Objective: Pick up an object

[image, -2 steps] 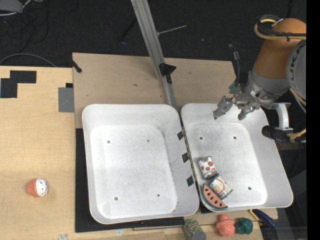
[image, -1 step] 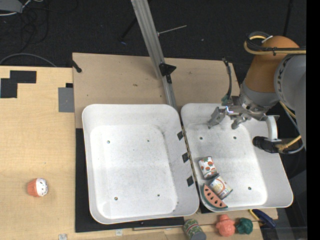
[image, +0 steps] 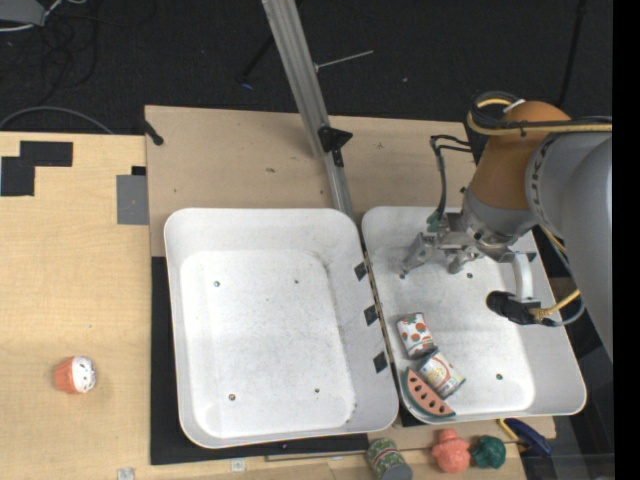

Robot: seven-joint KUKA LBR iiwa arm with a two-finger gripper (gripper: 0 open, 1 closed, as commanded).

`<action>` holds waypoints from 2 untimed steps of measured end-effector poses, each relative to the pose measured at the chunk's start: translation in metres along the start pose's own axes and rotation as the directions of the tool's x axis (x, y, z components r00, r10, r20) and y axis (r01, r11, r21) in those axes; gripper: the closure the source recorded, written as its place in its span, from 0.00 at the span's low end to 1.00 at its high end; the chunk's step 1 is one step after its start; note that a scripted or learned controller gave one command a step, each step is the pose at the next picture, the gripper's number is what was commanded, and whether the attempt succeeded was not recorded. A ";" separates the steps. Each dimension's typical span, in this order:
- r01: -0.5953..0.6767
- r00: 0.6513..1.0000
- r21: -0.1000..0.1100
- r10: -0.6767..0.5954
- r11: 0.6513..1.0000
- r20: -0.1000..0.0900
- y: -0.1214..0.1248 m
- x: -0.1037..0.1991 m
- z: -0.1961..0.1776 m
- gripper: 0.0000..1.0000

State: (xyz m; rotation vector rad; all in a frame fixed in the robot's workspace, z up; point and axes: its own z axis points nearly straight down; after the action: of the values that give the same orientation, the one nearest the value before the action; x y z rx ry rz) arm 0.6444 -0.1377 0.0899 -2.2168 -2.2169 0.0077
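gripper (image: pixel 440 253) hovering at 12 o'clock in the right bin (image: pixel 560 388), fingers spread, nothing pinched, two small cans (image: pixel 414 334) and watermelon slice (image: pixel 428 392) down around 7 o'clock

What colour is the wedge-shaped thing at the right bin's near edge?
The watermelon slice is red with dark seeds and a green rind, as seen in the camera view.

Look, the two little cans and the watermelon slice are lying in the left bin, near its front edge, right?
Not quite. The camera view shows the two little cans and the watermelon slice lying in the right bin, not the left one. They do lie near its front edge, close to the wall between the bins.
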 end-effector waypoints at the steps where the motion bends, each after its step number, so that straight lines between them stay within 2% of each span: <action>1: -0.003 1.000 -0.005 0.003 1.000 0.001 0.001 -0.001 -0.014 1.00; 2: -0.005 1.000 -0.012 0.005 1.000 0.002 -0.001 -0.006 -0.077 1.00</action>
State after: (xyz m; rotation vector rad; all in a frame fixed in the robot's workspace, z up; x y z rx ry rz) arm 0.6441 -0.1440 0.1665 -2.2292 -2.2191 -0.0036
